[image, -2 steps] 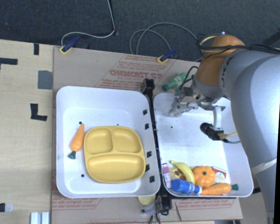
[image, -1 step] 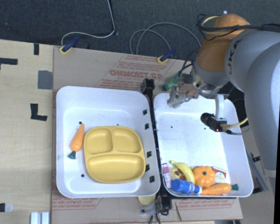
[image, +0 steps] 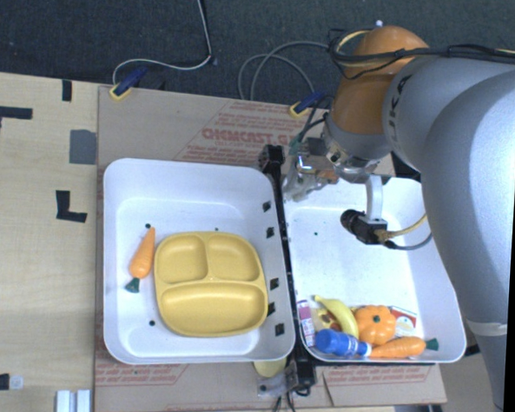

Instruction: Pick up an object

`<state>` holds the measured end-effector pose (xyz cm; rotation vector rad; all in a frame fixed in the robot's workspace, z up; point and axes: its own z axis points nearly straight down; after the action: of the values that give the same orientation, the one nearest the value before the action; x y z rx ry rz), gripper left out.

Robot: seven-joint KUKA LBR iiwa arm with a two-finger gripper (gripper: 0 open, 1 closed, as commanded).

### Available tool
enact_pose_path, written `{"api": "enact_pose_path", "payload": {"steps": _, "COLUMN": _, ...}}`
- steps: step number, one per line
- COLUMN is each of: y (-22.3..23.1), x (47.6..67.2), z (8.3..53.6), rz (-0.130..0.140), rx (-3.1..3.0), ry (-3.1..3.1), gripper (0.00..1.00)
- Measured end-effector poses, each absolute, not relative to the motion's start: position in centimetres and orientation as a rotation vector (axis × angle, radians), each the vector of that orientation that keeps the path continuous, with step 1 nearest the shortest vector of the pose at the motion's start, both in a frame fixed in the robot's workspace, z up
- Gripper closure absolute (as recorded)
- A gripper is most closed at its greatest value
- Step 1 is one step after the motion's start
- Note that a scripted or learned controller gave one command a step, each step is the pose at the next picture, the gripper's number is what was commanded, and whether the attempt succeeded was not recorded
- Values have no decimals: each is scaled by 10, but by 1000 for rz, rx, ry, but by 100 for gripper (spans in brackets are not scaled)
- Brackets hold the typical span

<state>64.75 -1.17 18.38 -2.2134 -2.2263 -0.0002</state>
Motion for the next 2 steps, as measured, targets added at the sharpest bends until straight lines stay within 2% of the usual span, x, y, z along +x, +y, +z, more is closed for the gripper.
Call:
{"api": "enact_pose_path", "payload": {"steps": 1, "y": -110, "x": 631, "z": 237, "rz": 0, "rx": -2231, "ry": -2217, "gripper": 100}}
{"api": "enact_pose_path", "payload": {"steps": 2, "y": -42, "x": 584, "z": 202, "rz": 5, "rx": -2212, "ry": -2222, "gripper": 100}}
